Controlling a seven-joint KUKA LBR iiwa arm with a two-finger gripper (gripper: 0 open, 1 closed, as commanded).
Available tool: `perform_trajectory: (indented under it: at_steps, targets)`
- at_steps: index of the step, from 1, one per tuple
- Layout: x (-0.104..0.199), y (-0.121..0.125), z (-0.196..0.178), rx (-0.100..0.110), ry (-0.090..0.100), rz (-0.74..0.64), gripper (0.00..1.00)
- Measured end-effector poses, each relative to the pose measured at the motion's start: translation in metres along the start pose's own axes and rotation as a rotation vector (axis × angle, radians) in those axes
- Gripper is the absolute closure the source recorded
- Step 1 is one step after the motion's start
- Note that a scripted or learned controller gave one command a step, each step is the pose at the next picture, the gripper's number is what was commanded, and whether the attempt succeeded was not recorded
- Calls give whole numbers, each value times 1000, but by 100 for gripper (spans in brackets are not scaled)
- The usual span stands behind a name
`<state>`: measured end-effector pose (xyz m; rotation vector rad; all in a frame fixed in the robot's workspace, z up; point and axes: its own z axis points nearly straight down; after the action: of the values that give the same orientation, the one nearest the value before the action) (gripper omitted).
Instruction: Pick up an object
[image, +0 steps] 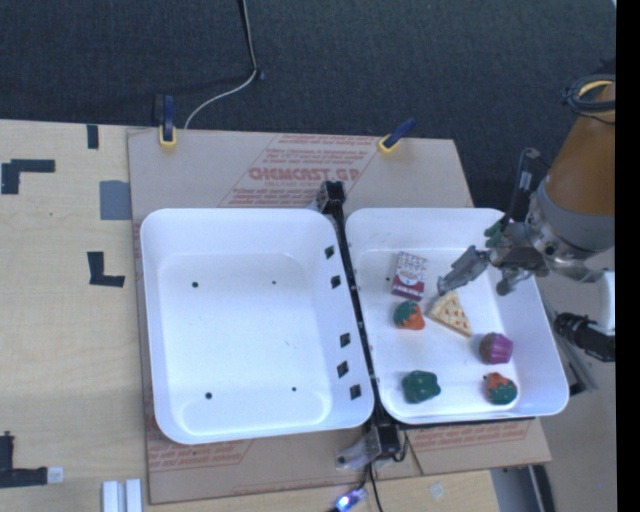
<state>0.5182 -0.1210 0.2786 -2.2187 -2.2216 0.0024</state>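
Arm: the grey arm with its orange band reaches in from the right, over the right bin (545, 330).
Gripper: the gripper (478, 275) hangs above the upper middle of that bin, its two fingers spread apart, with nothing between them.
Nearest object: a yellow wedge like a pizza slice (451, 314) lies flat on the bin floor, just below and left of the fingertips, apart from them.
Its direction: the wide edge faces the lower right and the narrow tip the upper left, I think, so the long axis runs on a diagonal; the picture is too small for me to be sure.
Neighbours: a red and white packet (408, 275) is near on the upper left, an orange and green vegetable (407, 316) just beside on the left, a purple piece (496, 348) toward the lower right. A green piece (421, 386) and a red and green one (500, 389) lie near the front wall.
Left bin (160, 240): no object lies in it.
Advice for the step: in my judgement, turn the wrist so the fingers close across the short side of the wedge, come down straight, and stay off the orange vegetable.
Risk: the wedge is thin and flat, so the fingers may slide over it.
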Motion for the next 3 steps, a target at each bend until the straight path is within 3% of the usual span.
perform_trajectory:
  at_steps: [1, 2, 3]
  targets:
    - [-15, 39, 145, 12, 2, 1, 0]
    - [20, -1, 196, -2, -2, 0, 0]
    - [18, -1, 185, -1, -1, 2, 100]
